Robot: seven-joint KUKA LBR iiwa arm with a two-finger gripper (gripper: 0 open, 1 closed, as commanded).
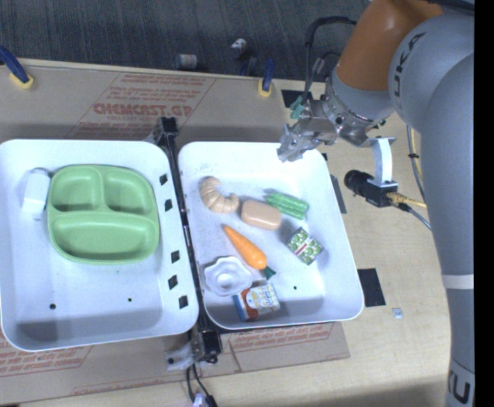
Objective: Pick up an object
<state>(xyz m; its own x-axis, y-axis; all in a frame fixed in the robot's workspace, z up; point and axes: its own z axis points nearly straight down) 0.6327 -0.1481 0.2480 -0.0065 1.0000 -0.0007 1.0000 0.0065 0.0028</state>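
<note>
A: Fingers? Held item?
B: Cannot tell how the fingers stand; nothing visibly held. Gripper [295, 147] hovers at the right bin's [335, 227] far rim.
A: Right bin contents?
B: Croissant [213, 194], beige block [260, 214], green pods [286, 203], carrot [246, 247], small green carton [304, 246], white cup [224, 275], printed carton [258, 300].
A: Left bin [13, 253]?
B: Green divided plate [104, 213], with a white item [35, 192] just left of it.

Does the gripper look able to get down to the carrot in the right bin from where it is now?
Probably yes. The gripper hovers at the right bin's far edge, and the carrot lies uncovered with nothing over it, though the bread roll sits close beside it.
</note>
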